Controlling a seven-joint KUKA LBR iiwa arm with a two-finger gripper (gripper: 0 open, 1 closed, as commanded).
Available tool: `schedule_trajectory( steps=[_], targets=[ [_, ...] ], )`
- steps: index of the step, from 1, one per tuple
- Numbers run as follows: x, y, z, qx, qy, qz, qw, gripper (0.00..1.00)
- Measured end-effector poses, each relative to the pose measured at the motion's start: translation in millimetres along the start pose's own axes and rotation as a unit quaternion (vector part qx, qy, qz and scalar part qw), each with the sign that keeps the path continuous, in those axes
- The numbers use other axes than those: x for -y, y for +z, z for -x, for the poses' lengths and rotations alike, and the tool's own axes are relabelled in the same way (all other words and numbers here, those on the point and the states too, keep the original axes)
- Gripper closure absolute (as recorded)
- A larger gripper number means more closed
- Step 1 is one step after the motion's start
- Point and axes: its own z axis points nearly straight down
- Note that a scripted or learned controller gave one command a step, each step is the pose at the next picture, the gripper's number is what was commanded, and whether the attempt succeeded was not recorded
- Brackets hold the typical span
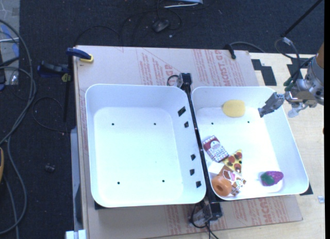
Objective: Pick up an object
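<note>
Right bin (289,130): yellow object (234,108) lies near the back wall, just left of the gripper (269,105), which hangs over the bin's right rim; whether its jaws are spread cannot be told.

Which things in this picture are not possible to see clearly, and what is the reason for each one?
- Gripper, camera view: small and blurred, so open or shut is unclear.
- Arm, camera view: cut off by the right edge above the wrist.
- Red packet in the right bin: its print is too small to read.
- Orange item and pizza-like toy: they crowd together, so touching or overlapping is unclear.
</note>
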Motion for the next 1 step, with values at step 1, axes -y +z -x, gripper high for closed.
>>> schedule_trajectory(
  steps=[1],
  targets=[
    [30.0, 192.8, 6.7, -0.001, 0.000, -0.003, 1.0000, 0.00]
  ],
)
